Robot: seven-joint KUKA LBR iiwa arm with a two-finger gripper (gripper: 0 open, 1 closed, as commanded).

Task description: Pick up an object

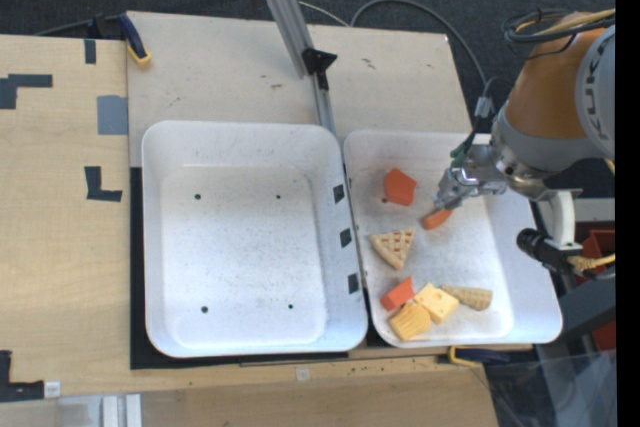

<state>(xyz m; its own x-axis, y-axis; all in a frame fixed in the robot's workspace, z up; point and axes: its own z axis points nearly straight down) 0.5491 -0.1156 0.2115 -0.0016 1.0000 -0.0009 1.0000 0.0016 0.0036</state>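
Both bins are white with fine dark speckles: the left bin [240, 235] at frame centre and the right bin [520, 315] at the right. In the right bin, a block [399, 186] is orange-red, a small piece [436, 219] beside it is orange, and a wedge [394, 246] is tan with a grid pattern. Lower in the frame lie a red piece [397, 293], two yellow blocks [422, 310] and a beige cone [470, 297]. The arm [560, 100] is grey and orange. The bench [60, 215] is pale wood with dark tape marks.
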